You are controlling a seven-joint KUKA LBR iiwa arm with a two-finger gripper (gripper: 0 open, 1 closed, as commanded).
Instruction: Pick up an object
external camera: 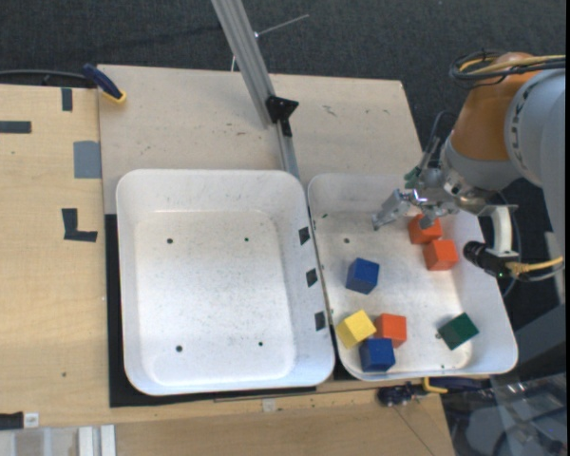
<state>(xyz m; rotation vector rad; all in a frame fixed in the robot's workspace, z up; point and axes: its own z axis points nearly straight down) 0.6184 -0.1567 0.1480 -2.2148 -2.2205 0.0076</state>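
Camera view, nothing lifted yet: gripper [406, 207] down beside two orange cubes [431, 240] in right bin [494, 350], grip impossible to tell.

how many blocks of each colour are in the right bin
orange blocks: 3
blue blocks: 2
yellow block: 1
green block: 1
total: 7, all in the right bin
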